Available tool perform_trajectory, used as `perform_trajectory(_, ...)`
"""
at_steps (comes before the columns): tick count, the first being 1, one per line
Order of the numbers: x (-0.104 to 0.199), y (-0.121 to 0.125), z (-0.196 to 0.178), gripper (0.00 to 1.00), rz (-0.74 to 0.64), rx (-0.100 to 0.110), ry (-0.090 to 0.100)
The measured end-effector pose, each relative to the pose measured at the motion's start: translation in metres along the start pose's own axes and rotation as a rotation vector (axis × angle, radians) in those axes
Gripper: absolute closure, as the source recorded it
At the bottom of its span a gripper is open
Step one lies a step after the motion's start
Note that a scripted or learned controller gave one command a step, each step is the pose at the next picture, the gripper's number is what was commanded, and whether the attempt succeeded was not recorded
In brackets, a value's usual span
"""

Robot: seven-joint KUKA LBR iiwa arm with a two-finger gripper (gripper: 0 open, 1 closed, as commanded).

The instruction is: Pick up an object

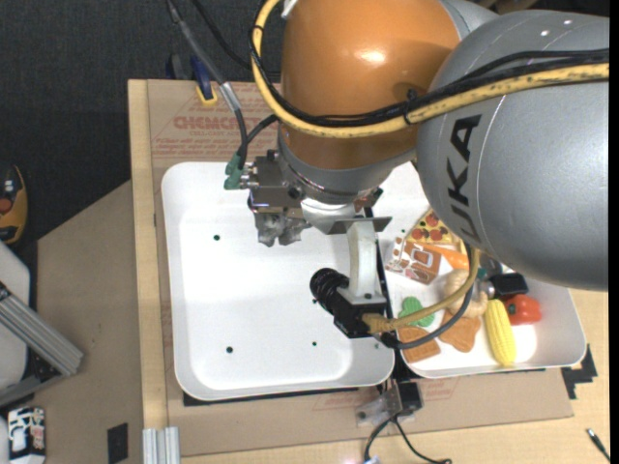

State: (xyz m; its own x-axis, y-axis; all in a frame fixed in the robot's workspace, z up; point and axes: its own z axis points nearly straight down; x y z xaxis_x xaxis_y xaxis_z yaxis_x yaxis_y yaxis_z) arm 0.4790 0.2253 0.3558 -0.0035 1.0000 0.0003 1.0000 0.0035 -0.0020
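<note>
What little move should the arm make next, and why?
Probably shift the gripper toward the view's right, over the right bin. It hangs above a bare patch of the left bin, with nothing under it to grab, while the corn and a red piece lie in the right bin.

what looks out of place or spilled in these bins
Nothing stands out. The toys, among them a yellow corn cob and a red piece, lie heaped inside the right bin, none over its rim as far as the arm lets me see. The gripper hangs over the left bin.
</note>
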Motion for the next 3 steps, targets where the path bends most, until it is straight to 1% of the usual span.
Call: perform_trajectory(3, 0.001, 0.001, -0.030, 1.00, -0.003, -0.002, 0.000)
